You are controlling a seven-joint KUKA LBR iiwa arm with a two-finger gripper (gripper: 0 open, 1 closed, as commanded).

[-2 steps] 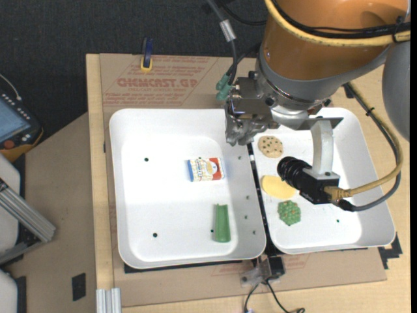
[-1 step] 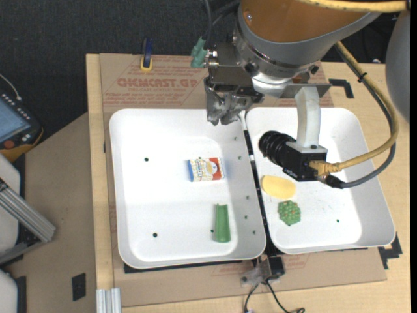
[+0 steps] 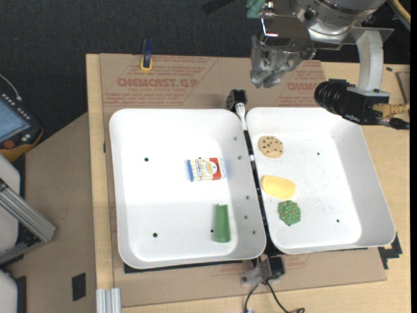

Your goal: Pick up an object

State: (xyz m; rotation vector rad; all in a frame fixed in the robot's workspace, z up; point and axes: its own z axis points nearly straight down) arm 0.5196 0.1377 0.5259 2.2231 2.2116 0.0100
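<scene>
The metal gripper (image 3: 272, 77) hangs above the bins' far edge, whether its jaws are apart I cannot tell; the right bin (image 3: 352, 175) holds a round speckled cookie (image 3: 270, 147), a smooth yellow lump (image 3: 279, 187) and a knobbly green ball (image 3: 289, 212); the left bin (image 3: 143, 194) holds a small printed carton (image 3: 206, 169) and a green stick (image 3: 221, 223).

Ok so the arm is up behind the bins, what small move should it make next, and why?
Probably bring the tool forward and down toward the round brown chocolate-chip cookie in the right white bin. The tool hangs above the cardboard behind both bins, over no object, and the cookie is the nearest item, lying flat and apart from the yellow oval piece in front of it.
</scene>
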